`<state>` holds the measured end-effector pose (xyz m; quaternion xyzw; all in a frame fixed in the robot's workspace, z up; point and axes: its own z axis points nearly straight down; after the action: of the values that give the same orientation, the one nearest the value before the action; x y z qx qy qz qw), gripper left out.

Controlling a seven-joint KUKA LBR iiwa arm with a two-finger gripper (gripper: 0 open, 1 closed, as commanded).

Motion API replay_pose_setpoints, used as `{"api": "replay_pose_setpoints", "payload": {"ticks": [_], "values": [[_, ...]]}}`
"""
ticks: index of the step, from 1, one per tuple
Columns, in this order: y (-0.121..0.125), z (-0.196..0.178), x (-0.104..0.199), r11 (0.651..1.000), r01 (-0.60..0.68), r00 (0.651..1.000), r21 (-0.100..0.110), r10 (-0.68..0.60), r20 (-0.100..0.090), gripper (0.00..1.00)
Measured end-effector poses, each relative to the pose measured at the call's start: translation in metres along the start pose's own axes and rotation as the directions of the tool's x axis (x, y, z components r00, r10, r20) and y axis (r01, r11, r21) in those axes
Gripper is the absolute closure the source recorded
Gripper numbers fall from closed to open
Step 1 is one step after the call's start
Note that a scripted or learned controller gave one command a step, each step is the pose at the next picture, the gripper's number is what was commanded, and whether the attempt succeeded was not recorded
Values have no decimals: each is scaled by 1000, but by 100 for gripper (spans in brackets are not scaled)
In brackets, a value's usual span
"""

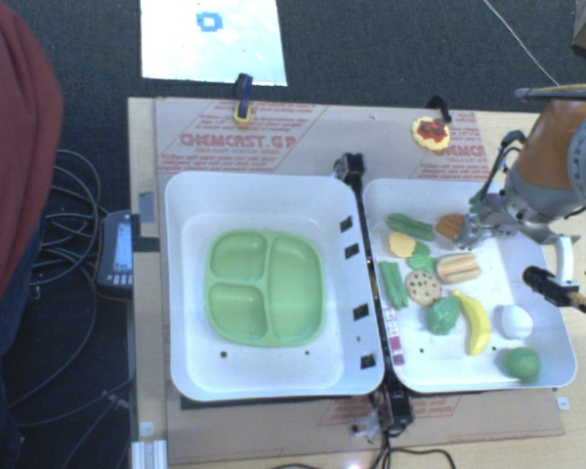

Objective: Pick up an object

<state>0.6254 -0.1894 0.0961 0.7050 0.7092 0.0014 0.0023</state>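
Where the arm (557,154) comes in from the right, we see its claw (476,225) low in the right bin (557,360), near the bin's top edge. We cannot tell if the claw is open or closed, as it is small and dark.

Just beside the claw sits a brown round thing (450,227), maybe touching it; we cannot be sure. Just under the claw lies a hot dog (458,267). A long green pickle (410,227) lies to the left of the brown thing. Under the pickle we see a yellow chip (402,245) and a pale green bit (421,260).

Lower down are a cookie (423,286), a green bean (393,283) by the bin's left wall, a leafy green thing (442,315) and a banana (475,320). A white egg (514,320) sits to the right of the banana, and a green ball (519,362) lies near the bottom corner.

We see a green tray (266,287) with three parts in the left bin (195,203). A little pizza (432,132) lies on the bench (303,130), above the right bin.
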Motion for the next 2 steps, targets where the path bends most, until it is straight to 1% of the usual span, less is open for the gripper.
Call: {"api": "replay_pose_setpoints", "payload": {"ticks": [1, 2], "values": [[-23, -114, -19, 1000, -6, 1000, -8, 6, 4, 100], [-24, -106, -17, 1000, -5, 1000, 2, 5, 0, 0]]}}
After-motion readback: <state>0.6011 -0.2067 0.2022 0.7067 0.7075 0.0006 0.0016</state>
